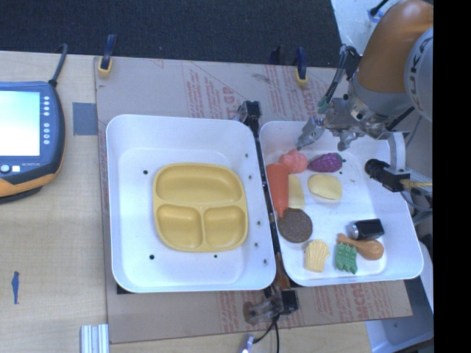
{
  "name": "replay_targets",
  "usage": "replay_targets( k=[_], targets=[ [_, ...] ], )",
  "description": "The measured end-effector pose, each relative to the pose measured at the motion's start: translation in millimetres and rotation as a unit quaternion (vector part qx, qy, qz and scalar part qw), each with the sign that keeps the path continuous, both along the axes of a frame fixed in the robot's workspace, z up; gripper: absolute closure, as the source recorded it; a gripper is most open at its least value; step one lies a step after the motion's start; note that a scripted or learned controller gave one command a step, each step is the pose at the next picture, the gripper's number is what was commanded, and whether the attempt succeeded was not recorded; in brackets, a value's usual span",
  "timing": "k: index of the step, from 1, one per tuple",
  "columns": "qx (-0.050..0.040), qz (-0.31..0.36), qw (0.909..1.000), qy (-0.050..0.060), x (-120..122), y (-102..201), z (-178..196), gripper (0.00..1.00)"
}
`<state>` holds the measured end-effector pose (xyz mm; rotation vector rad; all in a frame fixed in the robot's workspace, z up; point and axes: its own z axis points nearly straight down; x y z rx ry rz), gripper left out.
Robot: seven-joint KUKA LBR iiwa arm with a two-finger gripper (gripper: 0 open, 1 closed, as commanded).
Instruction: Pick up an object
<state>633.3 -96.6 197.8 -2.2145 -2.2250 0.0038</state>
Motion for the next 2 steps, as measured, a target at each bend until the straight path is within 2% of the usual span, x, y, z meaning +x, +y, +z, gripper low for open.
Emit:
replay_targets(
  k=[1, 2],
  targets=[
    [-0.0008, -0.001, 1.0, 0.001, -10.9, -65.4, -31.5, 0.0],
    [-0.0005, 0.0, 1.0, 0.001, -11.8, -68.0, -106.7, 0.0]
  ],
)
